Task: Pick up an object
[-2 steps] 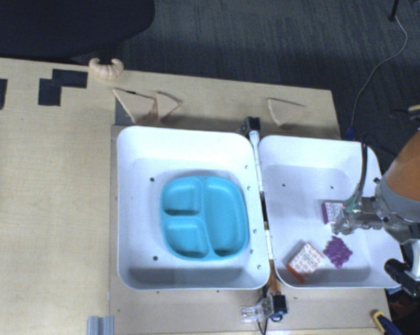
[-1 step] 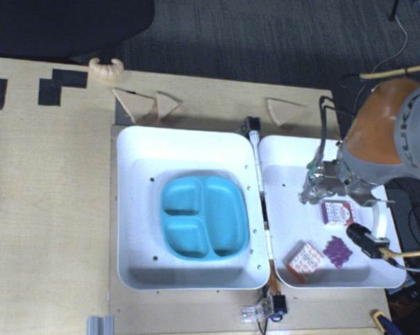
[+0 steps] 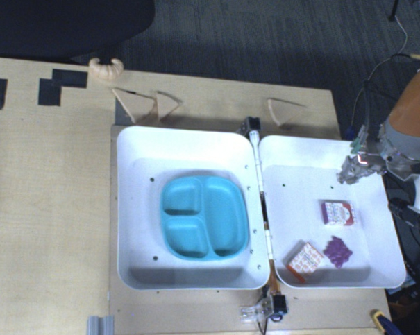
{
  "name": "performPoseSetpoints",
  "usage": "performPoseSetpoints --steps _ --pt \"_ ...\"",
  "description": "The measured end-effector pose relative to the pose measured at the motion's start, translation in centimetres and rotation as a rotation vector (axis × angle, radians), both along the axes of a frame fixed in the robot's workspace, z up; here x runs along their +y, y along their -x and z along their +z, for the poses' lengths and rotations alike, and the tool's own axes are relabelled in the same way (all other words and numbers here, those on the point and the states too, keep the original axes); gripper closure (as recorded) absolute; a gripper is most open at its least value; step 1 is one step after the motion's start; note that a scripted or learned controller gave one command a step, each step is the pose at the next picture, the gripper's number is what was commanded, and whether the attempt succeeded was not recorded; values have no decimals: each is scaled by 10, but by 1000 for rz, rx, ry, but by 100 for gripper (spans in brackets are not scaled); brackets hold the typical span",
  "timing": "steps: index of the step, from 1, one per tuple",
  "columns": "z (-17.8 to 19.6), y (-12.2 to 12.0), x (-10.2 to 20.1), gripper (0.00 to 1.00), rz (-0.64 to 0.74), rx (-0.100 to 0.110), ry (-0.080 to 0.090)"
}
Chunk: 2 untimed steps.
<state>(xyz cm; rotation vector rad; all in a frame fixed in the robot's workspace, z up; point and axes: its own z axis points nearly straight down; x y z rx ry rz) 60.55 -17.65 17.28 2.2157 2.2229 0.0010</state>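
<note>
In the right bin (image 3: 299,195) lie three small things: a purple and white packet (image 3: 338,213) at the right, a purple bunch of toy grapes (image 3: 338,251) below it, and a small orange and white box (image 3: 305,259) near the front wall. My gripper (image 3: 349,171) hangs over the bin's far right part, above and a little right of the purple packet. Nothing shows between its fingers. The grey arm with its orange band (image 3: 415,110) comes in from the right edge.
The left bin (image 3: 136,195) holds a light blue divided plate (image 3: 204,216). A black and white divider bar (image 3: 259,193) runs between the bins. Cables hang at the right, and wooden bench surface spreads to the left.
</note>
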Motion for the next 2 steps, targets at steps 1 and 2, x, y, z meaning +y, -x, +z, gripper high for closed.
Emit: performPoseSetpoints --steps 1,2 --pt "28 70 -2 100 0 -1 -1" --pt "28 70 -1 0 0 0 -1"
